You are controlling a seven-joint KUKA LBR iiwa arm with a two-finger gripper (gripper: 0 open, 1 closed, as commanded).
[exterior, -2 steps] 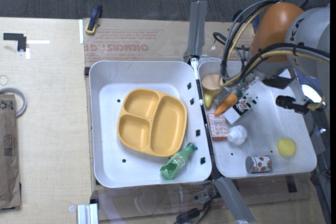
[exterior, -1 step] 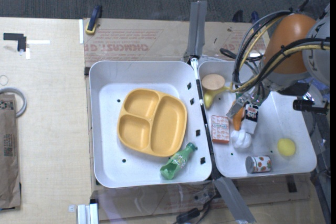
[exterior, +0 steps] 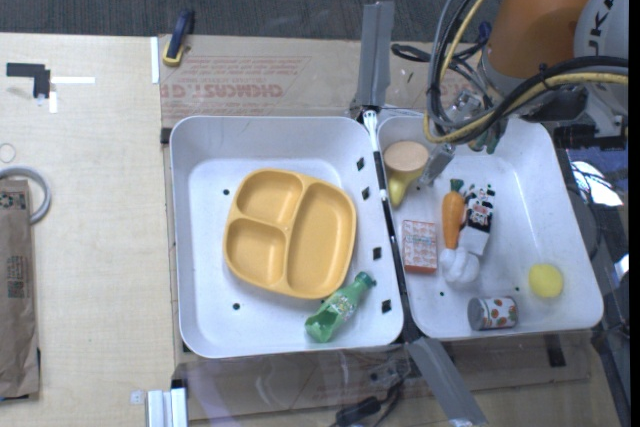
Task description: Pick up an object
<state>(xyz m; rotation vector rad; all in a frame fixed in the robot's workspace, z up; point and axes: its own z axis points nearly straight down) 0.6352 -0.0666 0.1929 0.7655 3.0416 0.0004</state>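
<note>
Pincer [exterior: 437, 165] hung low at back-left corner of right white bin [exterior: 575, 310], just beside tan round cup [exterior: 406, 157]; finger spread could not be told. Orange plastic carrot [exterior: 453, 218] lay near, mid-bin. Yellow three-compartment tray [exterior: 290, 232] and green bottle [exterior: 338, 307] sat in left white bin [exterior: 195, 245].

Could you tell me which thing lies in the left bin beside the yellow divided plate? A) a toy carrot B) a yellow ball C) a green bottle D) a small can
C: the green bottle lies on its side in the left bin, touching the lower right edge of the yellow divided plate; the carrot, ball and can all sit in the right bin.
</note>
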